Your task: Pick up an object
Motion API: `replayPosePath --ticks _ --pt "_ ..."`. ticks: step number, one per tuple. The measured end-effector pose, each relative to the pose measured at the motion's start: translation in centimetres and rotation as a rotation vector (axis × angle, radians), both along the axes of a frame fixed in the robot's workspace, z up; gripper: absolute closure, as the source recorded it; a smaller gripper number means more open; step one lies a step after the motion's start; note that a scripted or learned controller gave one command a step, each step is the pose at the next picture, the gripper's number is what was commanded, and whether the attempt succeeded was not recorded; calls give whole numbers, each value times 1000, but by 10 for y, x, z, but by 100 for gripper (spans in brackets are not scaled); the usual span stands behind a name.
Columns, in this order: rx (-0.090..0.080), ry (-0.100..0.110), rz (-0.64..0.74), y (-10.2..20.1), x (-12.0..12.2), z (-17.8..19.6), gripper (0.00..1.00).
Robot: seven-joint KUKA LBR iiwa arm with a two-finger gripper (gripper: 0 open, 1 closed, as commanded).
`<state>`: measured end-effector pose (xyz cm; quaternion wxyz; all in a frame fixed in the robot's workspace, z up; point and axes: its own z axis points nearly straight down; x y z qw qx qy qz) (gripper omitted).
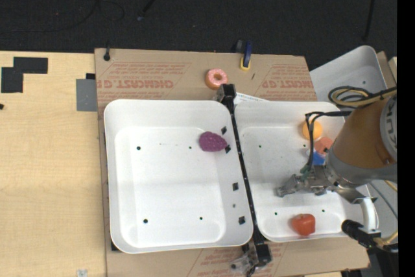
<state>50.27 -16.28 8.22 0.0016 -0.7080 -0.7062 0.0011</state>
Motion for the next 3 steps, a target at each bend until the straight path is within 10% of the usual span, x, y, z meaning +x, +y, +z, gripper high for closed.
replayPosePath --ticks 1,2,3 --pt "3 -21 18 108 135 113 0" --pt "5 -2 16 235 141 105 0" --pt "-1 1 8 226 141 115 100"
